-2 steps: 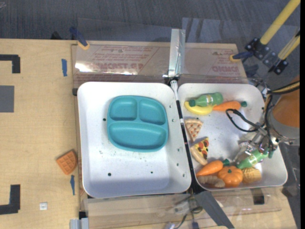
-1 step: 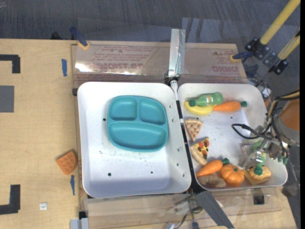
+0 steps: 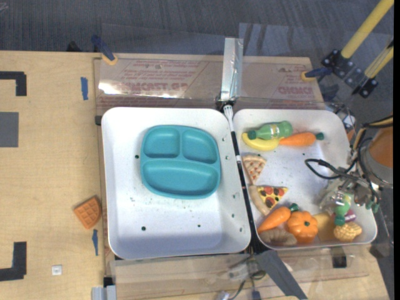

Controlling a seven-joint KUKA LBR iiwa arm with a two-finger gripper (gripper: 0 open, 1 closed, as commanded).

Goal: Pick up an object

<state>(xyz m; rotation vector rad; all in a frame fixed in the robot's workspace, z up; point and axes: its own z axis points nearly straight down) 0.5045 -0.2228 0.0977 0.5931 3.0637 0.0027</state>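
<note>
End effector [image 3: 342, 200] is hanging low over the right bin [image 3: 294, 175], near its right wall, arm reaching in from the right. It's blurred against the clutter, so you can't tell whether it's released or clenched, and nothing is clearly showing in its grasp.

You're looking at a pick barely started. No target is lifted. Every toy is lying on the bin floor: a pumpkin [image 3: 302, 225] and a knobbly yellow piece [image 3: 347, 231] just beside the end effector, a carrot [image 3: 275, 217] leaning by the pumpkin, and a pizza slice [image 3: 270, 195] further left. A green bottle [image 3: 275, 130], a banana [image 3: 259, 144] and a second carrot [image 3: 299, 140] are bunched at the far wall, well apart from it.

The left bin [image 3: 125, 217] is holding a teal divided plate [image 3: 181, 161]. A small waffle [image 3: 87, 211] is sitting out on the worktop [image 3: 44, 167].

What's left, judging from this: settling on one toy, closing on it, lifting it clear. Likeliest target is the yellow piece or the pumpkin.
</note>
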